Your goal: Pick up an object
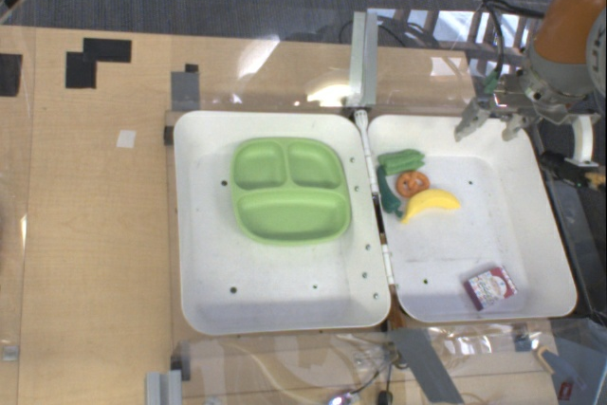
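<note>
Altogether: one green tray, one banana, one small carton.

Bright, even overhead light; glare streaks the clear panel beyond the left bin (soft shadows only), and focus stays sharp throughout.

One fixed camera looks down at a slant from above the tabletop, far enough back to take in both white bins, the left bin and right bin.
</note>
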You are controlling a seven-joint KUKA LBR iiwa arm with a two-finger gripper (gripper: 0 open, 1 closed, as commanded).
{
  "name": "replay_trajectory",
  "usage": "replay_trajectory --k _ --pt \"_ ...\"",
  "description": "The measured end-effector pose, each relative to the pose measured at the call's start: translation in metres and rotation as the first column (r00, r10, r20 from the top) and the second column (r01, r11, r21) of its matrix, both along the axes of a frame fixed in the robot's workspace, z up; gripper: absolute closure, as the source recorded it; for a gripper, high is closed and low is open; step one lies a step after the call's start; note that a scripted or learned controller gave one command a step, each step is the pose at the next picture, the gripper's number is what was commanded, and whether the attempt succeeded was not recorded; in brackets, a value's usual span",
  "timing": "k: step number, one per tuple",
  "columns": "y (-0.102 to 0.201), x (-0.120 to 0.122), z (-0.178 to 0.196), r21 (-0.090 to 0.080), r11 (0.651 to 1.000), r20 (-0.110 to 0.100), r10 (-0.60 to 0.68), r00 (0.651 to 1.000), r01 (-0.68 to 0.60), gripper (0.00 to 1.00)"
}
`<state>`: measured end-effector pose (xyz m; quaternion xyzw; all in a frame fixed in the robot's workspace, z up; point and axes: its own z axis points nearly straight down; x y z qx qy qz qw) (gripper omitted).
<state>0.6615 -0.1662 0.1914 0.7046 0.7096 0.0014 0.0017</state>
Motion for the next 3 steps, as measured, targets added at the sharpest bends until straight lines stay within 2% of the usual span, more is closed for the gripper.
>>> replay_trajectory --k 1,2,3 --pt "0.001 0.002 0.013 -0.002 1.000 0.007 0.007 1.000 -0.007 1.00" --pt "0.002 0.004 0.026 -0.005 1.000 0.013 0.015 1.000 -0.015 1.00" --pt "0.003 0.004 0.026 -0.005 1.000 0.013 0.016 1.000 -0.016 0.00"
